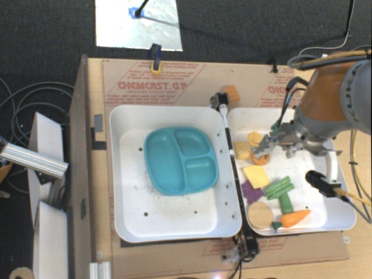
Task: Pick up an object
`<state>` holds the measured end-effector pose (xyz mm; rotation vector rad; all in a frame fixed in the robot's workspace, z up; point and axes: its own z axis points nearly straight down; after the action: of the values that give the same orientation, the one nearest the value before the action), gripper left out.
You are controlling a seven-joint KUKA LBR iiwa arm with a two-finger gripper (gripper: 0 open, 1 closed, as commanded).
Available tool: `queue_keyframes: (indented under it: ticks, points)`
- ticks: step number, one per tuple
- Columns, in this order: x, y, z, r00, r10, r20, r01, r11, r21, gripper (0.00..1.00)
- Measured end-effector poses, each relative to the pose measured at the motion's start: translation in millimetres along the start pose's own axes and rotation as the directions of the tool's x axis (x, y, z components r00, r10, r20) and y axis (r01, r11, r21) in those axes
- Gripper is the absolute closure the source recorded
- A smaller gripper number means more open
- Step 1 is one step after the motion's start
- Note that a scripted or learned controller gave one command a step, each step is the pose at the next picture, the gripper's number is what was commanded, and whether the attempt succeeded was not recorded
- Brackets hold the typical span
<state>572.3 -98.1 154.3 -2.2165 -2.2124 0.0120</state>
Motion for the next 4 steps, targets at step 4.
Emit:
queue_keyframes:
  ticks: [4]
  points:
    - [5,80,67,1.0,-0.008,0.003,0.008,1.0,-0.021,0.0]
